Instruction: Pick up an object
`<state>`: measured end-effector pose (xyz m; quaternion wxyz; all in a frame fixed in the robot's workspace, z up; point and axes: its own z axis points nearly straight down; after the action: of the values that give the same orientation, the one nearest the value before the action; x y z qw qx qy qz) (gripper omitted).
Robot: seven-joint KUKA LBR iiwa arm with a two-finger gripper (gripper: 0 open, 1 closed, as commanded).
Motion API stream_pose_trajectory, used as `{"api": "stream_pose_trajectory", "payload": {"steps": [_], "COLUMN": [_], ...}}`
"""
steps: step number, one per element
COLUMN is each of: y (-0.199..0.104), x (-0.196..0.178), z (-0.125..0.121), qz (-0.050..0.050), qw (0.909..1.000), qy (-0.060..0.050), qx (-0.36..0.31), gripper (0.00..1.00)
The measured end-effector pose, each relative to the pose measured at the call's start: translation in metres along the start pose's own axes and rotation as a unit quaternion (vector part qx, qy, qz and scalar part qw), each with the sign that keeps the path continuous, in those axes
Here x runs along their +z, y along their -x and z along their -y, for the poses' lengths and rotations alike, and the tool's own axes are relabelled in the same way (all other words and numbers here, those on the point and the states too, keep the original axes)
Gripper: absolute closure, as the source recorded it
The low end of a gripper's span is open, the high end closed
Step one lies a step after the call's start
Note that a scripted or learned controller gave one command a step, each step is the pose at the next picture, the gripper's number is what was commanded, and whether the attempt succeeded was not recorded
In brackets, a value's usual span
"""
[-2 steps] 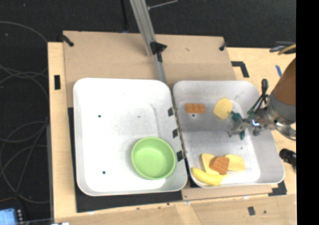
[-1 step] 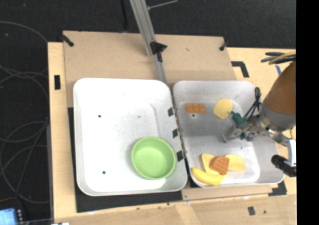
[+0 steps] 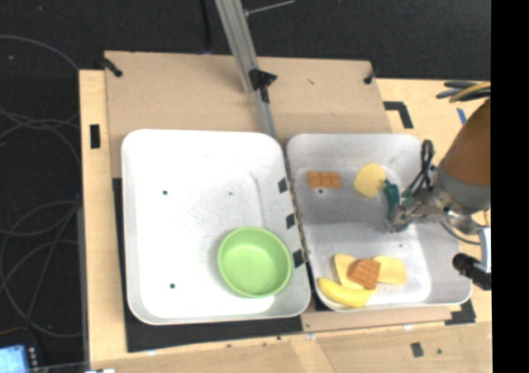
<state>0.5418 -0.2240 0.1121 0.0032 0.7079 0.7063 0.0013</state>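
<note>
Nearest the camera, in the right bin (image 3: pixel 430 284), lies a cluster of food pieces: a banana (image 3: pixel 343 293) at the front edge, with a brown cracker (image 3: pixel 364 272) resting on yellow slices (image 3: pixel 388 270) just behind it. In the left bin (image 3: pixel 165 198) a green bowl (image 3: pixel 254 260) sits near the front right corner. Farther back in the right bin, the claw (image 3: pixel 397 212) is low over the floor, just right of a yellow chunk (image 3: pixel 371 180); whether it is spread or closed I cannot tell (dark parts blur together), and nothing is visibly held. An orange waffle piece (image 3: pixel 324 180) lies left of the chunk. To grasp well, the claw should probably shift left to centre over the chunk before closing. The bins rest on a pale wooden table (image 3: pixel 331 98), with dark floor and cables beyond.
</note>
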Motion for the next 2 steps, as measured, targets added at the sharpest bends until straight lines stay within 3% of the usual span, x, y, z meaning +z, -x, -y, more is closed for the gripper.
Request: {"api": "stream_pose_trajectory", "payload": {"steps": [1, 2], "y": [0.001, 0.002], "x": [-0.065, -0.094], "z": [-0.001, -0.003], "qz": [0.000, -0.001], "qw": [1.0000, 1.0000], "qy": [0.001, -0.002], "qx": [-0.003, -0.003], "gripper": [1.00, 1.00]}}
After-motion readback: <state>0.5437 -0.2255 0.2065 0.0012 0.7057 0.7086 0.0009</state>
